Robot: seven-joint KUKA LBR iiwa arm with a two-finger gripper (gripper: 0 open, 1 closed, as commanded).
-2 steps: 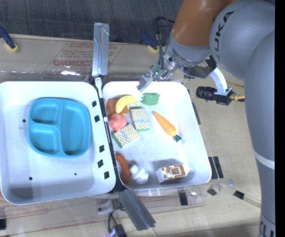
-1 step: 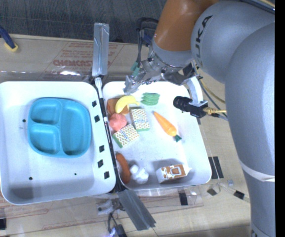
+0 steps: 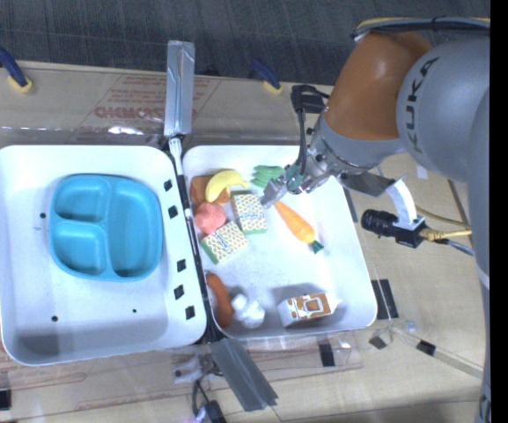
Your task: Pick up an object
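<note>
The right bin (image 3: 346,236) holds several toy foods. A yellow banana (image 3: 224,182) and a green leafy piece (image 3: 267,174) lie at the back, with a pink round piece (image 3: 209,218) and two patterned cartons (image 3: 249,212) (image 3: 224,244) near the left wall. An orange carrot (image 3: 297,224) lies in the middle. A small brown-and-white carton (image 3: 306,308), a white lump (image 3: 250,311) and an orange-brown piece (image 3: 220,297) sit at the front. My gripper (image 3: 280,187) hangs low over the back of this bin, just above the carrot's upper end and beside the green piece.
The left bin (image 3: 16,263) holds a blue divided tray (image 3: 106,226). A metal bar (image 3: 178,86) rises at the back between the bins. A black cylinder with a cable (image 3: 393,226) juts over the right bin's right rim. The arm's orange and grey bulk (image 3: 412,86) covers the back right corner.
</note>
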